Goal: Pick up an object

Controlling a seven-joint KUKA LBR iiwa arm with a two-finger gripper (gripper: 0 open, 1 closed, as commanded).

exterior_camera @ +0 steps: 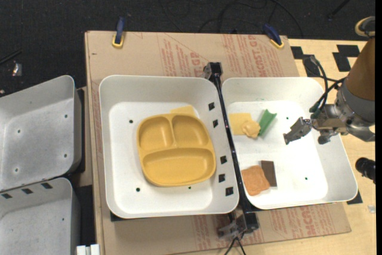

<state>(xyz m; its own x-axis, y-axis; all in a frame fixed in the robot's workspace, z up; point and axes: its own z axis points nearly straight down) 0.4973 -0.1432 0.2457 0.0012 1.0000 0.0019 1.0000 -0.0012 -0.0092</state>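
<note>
Arm enters from the right, wrist bent toward the left. Gripper (pixel 296 131) over right bin (pixel 334 188); finger state indeterminable, nothing visibly held.

Robot arm (pixel 361 92) | broad orange-tan section above a grey metal wrist | black cables looping along its upper side | small dark gripper (pixel 296 130) at the tip, with angular grey-black fingers on a silver mount

Glossy yellow plastic tray (pixel 176 150), smooth matt white bins (pixel 113 128)
</note>
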